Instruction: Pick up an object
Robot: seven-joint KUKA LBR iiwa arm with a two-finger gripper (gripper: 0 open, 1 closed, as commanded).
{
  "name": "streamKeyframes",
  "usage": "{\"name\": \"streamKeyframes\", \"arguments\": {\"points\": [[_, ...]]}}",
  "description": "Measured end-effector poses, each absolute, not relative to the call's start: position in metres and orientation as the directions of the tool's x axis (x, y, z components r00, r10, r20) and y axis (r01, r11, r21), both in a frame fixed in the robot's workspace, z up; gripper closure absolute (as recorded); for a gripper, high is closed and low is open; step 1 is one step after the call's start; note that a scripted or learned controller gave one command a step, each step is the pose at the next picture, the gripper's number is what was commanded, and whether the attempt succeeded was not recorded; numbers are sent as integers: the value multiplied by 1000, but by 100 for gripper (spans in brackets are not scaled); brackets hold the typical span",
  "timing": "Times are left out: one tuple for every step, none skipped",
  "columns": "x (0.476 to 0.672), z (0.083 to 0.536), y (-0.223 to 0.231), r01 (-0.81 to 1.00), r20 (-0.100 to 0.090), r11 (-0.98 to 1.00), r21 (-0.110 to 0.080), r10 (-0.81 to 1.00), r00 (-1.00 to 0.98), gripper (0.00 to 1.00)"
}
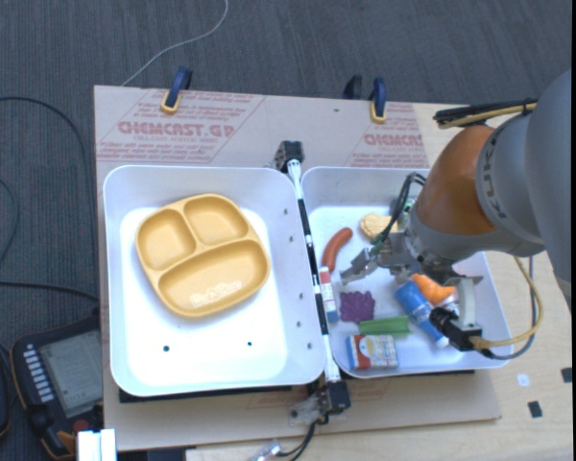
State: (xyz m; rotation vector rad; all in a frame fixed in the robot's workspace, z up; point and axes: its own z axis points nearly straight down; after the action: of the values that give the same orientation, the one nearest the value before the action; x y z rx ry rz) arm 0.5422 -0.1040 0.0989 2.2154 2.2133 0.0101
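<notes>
My gripper [369, 261] hangs over the middle of the right bin [319, 192], with the grey and orange arm coming in from the right. A red sausage-shaped thing [336, 246] lies just left of it and a yellow biscuit [372, 224] just behind it. A purple bunch of grapes [357, 305] sits in front of it. A blue bottle [414, 301] and an orange carrot [433, 287] lie to its right, partly under the wrist. Nothing shows in the gripper's grasp.
A green stick [384, 327] and a red, white and blue carton [372, 351] lie at the right bin's front. A marker [324, 292] rests along the divider. The left bin [125, 344] holds a yellow divided plate [204, 253]. Clamps [178, 86] pin the board's back edge.
</notes>
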Motion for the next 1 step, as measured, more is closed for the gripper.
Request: {"name": "streamKeyframes", "arguments": {"points": [[565,88,-129,1000,1,1,4,1000,-1,0]]}}
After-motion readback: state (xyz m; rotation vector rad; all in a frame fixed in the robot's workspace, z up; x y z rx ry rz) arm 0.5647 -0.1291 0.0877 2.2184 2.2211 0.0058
